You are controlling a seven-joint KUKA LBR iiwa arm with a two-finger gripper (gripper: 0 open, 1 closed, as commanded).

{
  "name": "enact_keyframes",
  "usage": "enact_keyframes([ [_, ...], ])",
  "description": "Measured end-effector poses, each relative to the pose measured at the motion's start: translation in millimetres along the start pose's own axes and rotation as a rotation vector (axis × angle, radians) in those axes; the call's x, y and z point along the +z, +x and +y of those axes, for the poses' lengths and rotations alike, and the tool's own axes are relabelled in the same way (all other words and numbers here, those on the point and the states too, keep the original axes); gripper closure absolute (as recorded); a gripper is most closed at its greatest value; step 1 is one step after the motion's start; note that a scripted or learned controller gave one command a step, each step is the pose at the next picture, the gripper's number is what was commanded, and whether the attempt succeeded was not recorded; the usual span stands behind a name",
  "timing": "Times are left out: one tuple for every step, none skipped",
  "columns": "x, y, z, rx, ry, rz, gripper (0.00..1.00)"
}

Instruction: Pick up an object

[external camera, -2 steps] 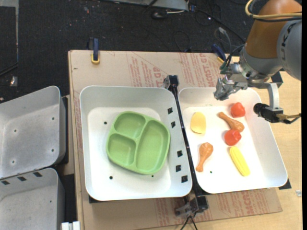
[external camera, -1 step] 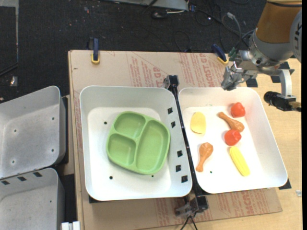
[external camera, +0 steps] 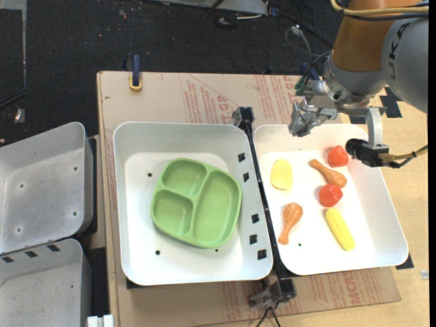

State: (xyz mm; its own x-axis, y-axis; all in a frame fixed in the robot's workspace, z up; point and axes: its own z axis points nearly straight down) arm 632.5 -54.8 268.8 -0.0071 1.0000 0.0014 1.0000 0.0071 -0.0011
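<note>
1. Grey arm, orange band, reaching in from the right; end effector [external camera: 302, 125] hanging over the far left corner of the right bin [external camera: 381, 254], nothing between its tips. Open or closed: cannot tell, too small and blurred.
2. Candidates, all in the right bin: yellow slice [external camera: 281, 174] nearest the end effector, just near of it; drumstick [external camera: 328, 173] to the right of the slice; second drumstick [external camera: 289, 221] nearer, by the bin's left wall; two tomatoes, one far [external camera: 338, 156], one [external camera: 330, 195] touching or almost touching the first drumstick's thick end; corn [external camera: 340, 228] near right.
3. Left bin [external camera: 136, 251]: green tray [external camera: 196, 202] with three compartments, well apart from the work, no part in this step.
4. Step in hand, by judgement: settling on a target and lining up above it, descent not yet begun.
5. Best pick, probably: the slice for closeness, though flat and hard to pinch; the near drumstick or the corn for a surer hold, each lying apart from neighbours.
6. For a long item: close across the narrow width, not along the length; for a drumstick, at the thin shaft.
7. Avoid the tomato and drumstick pair; crowding risks a nudge and a roll.
8. Descend straight, clear of the bin wall, then close and lift slowly.
</note>
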Motion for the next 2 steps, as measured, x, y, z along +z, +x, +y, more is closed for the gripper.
enact_keyframes([
  [18,54,-12,-0.001,0.001,0.0,1.0],
  [21,114,-15,-0.001,0.0,0.0,1.0],
])
